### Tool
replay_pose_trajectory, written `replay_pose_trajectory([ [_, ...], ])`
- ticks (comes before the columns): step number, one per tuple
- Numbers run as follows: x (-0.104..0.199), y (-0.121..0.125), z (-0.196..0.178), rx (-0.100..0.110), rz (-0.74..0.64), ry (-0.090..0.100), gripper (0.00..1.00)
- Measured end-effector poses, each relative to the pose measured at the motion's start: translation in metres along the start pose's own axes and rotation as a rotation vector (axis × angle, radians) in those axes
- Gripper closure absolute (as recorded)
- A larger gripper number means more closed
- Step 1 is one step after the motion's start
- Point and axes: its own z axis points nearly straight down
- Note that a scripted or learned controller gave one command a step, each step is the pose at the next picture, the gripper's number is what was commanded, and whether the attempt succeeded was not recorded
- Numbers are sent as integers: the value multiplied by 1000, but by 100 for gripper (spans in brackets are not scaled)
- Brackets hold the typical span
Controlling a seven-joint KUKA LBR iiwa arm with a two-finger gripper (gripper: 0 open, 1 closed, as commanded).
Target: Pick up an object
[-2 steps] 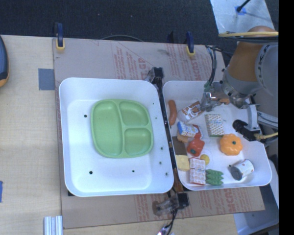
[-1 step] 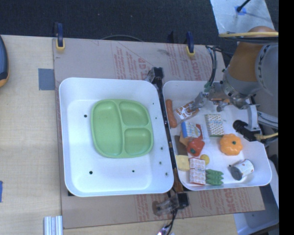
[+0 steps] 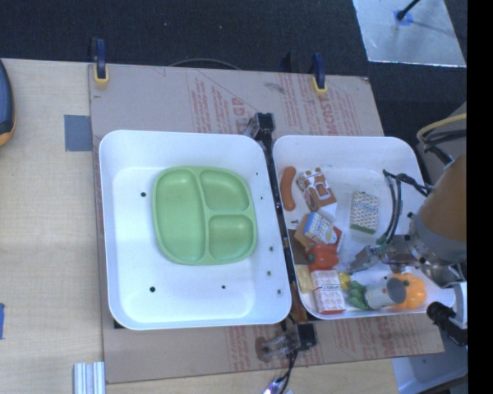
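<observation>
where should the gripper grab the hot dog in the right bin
Grip the hot dog across its narrow middle, coming straight down from above. It lies flat and lengthwise along the right bin's left wall, so close the fingers on its long sides.

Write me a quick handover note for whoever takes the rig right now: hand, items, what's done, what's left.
Hand: low in the right bin, near its front; grip state unclear, nothing seen held.
Items: sausage, tomato, small packets and an orange toy, all in the right bin.
Left bin: green divided plate.
Done: no pick confirmed.
Left: grasp one item and lift it.
</observation>
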Motion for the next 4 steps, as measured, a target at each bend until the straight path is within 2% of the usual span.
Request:
replay_pose_trajectory([
  [1,-3,111,-10,-17,-11,-2,0],
  [2,-4,107,-20,-8,-10,-1,100],
  [3,55,167,-29,-13,-14,1,100],
  [4,132,147,-107,-15,-14,3,100],
])
